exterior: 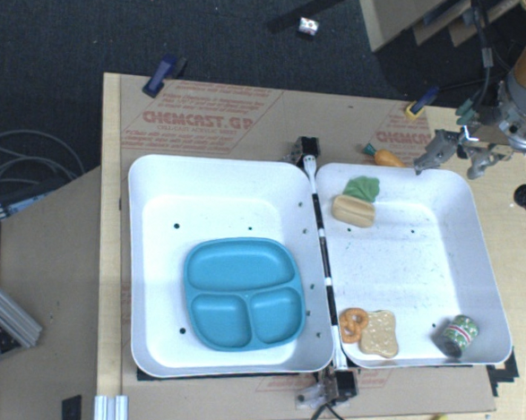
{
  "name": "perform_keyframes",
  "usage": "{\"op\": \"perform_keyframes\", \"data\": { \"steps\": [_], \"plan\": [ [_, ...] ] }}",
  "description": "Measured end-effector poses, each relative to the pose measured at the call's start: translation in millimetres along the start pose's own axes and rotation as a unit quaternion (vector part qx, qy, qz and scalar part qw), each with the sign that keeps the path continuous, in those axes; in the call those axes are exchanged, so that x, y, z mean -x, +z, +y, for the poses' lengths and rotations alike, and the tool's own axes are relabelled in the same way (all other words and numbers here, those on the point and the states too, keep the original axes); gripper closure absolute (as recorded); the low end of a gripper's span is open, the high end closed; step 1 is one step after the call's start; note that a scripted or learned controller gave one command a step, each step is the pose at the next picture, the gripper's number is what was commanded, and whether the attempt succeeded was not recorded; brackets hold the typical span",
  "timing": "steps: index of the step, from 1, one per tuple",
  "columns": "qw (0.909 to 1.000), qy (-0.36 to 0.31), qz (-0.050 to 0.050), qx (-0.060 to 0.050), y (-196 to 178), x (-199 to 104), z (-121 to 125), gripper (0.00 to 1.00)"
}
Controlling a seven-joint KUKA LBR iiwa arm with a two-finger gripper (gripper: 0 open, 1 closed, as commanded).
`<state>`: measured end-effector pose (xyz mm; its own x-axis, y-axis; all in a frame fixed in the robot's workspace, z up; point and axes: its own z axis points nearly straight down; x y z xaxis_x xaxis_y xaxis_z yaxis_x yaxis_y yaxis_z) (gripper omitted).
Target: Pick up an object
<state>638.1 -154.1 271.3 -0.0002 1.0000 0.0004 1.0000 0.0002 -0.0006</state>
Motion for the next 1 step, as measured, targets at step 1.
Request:
{"op": "perform_keyframes", "data": {
  "steps": [1],
  "plan": [
    [1.0,0.0,-0.001,0.002,175.1,-27.0,2.2,0.0]
  ]
}}
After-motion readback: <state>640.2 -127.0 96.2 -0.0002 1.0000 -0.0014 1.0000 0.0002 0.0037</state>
